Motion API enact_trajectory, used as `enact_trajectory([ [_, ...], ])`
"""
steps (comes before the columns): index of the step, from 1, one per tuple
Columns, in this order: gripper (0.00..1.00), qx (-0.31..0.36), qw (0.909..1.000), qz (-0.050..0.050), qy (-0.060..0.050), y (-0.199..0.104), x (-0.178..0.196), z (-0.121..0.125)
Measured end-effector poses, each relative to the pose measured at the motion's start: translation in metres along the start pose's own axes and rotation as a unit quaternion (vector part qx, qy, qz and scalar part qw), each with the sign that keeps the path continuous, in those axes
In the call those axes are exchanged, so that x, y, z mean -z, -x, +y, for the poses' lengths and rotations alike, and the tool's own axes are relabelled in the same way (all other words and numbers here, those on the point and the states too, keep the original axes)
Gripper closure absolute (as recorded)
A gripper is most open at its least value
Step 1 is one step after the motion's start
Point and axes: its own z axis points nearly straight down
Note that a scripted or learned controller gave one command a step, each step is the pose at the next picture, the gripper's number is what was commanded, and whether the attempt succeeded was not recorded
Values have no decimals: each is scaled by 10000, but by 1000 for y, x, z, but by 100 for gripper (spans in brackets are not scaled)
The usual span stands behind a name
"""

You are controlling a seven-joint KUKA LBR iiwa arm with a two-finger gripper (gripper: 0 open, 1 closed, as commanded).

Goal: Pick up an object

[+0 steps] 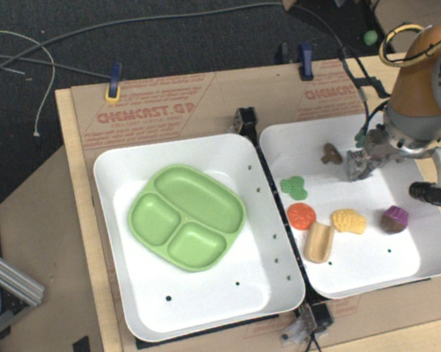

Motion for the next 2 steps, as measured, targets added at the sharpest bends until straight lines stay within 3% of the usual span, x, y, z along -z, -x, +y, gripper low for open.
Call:
enact_trajectory([
  [1,100,6,10000,-5,26,0,13,2],
  [2,100,2,10000,-18,54,-5,77,5],
])
